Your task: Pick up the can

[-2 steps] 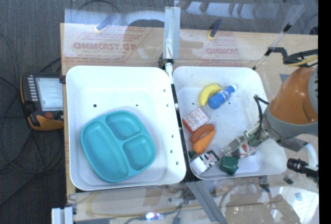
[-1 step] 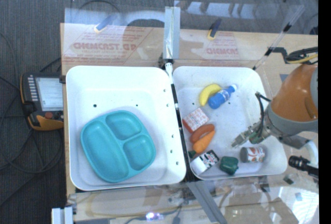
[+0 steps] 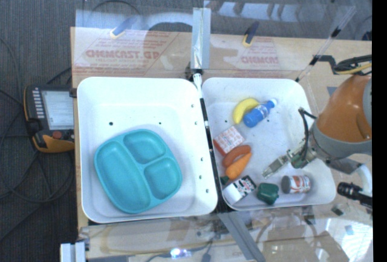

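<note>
Nearest the lens, along the right bin's (image 3: 314, 103) front wall, sits a row of 3 things: a small black-and-white box (image 3: 243, 187) at the left, a dark green block (image 3: 267, 193) just beside it, and the can (image 3: 296, 184). It lies on its side (red-and-white label, pale lid toward the left), close to the green block and apart from everything else.

Above the can, the gripper (image 3: 279, 164) reaches in from the right, slanting down and leftward. Its slim metal fingers (image 3: 273, 166) lie close together over bare bin floor, with nothing between them; whether they are fully pressed together I cannot tell. They hang just above the can without touching it. Behind the gripper rises the arm's orange band (image 3: 346, 111).

Farther left in the same bin, an orange carrot-like piece (image 3: 237, 159) lies slanted, with a red-patterned packet (image 3: 228, 138) touching its upper end. Toward the back wall, a banana (image 3: 243, 109) curves beside a blue bottle (image 3: 260, 112) with a white cap; the 2 touch.

Left of the divider, the other bin (image 3: 121, 97) holds 1 teal tray (image 3: 138, 169) with 3 compartments, tilted toward its front left corner.
</note>
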Controlling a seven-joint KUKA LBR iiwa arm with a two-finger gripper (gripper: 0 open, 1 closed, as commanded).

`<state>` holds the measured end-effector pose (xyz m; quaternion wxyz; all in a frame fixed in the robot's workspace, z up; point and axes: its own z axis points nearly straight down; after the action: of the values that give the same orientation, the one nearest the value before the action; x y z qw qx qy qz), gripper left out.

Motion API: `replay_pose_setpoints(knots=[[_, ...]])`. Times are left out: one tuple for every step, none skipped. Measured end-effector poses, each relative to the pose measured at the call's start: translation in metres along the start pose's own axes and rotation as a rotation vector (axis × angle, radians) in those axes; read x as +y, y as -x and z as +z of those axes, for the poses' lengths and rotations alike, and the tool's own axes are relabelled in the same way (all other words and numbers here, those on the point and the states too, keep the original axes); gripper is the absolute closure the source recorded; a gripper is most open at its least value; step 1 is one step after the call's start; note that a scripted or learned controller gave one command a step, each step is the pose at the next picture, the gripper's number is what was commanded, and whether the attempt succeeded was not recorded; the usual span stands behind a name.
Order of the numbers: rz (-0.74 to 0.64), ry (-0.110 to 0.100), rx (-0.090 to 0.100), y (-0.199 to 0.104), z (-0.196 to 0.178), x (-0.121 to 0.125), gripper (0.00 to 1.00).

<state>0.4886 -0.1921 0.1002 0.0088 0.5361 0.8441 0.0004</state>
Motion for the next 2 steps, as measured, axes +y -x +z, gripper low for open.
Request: replay_pose_setpoints(knots=[[-0.313,0.0,0.009,0.0267,0.0105,-0.0134,0.0],[-0.02,0.005,0.009,0.0243,0.01,-0.0088,0.0]])
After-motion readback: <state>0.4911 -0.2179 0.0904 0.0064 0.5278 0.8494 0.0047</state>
